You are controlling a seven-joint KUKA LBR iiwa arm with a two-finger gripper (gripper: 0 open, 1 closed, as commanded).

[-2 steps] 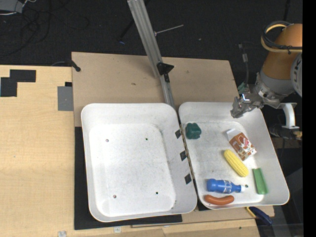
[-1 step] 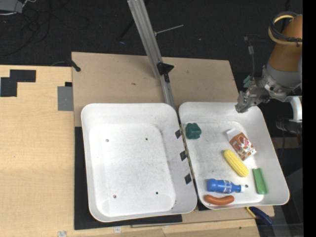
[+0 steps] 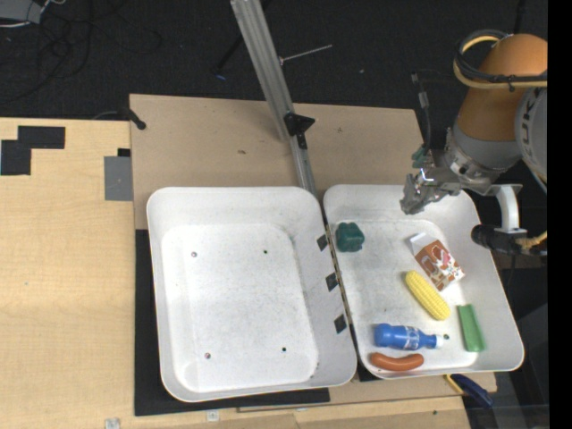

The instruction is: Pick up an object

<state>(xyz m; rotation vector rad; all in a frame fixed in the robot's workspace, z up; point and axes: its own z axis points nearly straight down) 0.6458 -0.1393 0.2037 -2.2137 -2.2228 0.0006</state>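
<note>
The right bin holds several objects: a dark green lump near its left wall, a red and white packet, a yellow corn cob, a green bar, a blue bottle and a red sausage at the front. My gripper hangs over the bin's far edge, up and right of the green lump and above the packet. Nothing shows between its tips.
The left bin lies beside the right one, with black clips along the shared wall. A slanted metal rail rises behind the bins. A light wooden board covers the left of the bench.
</note>
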